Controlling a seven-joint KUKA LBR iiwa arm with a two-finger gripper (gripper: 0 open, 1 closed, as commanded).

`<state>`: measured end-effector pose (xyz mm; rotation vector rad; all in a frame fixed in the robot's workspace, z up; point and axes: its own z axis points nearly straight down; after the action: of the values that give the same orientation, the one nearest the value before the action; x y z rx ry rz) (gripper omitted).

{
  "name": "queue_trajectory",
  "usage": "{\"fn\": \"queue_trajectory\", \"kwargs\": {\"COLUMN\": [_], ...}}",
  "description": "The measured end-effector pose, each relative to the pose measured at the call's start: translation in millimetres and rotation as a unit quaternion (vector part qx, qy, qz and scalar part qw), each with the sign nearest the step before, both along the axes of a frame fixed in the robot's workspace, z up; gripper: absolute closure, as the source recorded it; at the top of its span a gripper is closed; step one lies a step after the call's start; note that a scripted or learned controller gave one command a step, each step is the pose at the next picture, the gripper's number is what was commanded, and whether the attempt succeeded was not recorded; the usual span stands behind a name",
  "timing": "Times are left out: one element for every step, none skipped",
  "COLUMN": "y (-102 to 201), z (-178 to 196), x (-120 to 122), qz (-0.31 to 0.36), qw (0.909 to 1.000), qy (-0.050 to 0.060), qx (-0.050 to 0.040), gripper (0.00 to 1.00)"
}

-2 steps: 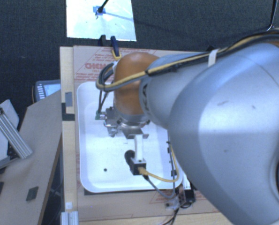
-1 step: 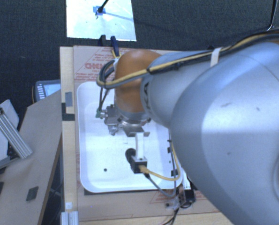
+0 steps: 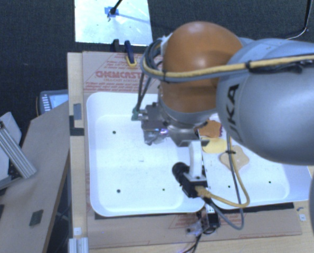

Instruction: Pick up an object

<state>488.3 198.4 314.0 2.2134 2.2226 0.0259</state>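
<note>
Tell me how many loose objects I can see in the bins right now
2: an orange piece and a pale yellow piece, both just right of the gripper, partly covered by the arm. More may be hidden beneath it.

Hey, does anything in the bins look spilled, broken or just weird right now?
Nothing looks spilled or broken. The white bin sits flat and its bare floor looks clean. A yellow, flat object and an orange piece lie beside the arm, which covers part of each, so their condition is unclear.
</note>
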Motion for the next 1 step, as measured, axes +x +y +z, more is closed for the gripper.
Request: {"fn": "queue_trajectory", "kwargs": {"y": [-0.8], "z": [-123.9], "x": [-4.0], "qz": [-0.002], "qw": [0.9999], "qy": [0.013], "qx": [-0.0061], "gripper": [1.00]}}
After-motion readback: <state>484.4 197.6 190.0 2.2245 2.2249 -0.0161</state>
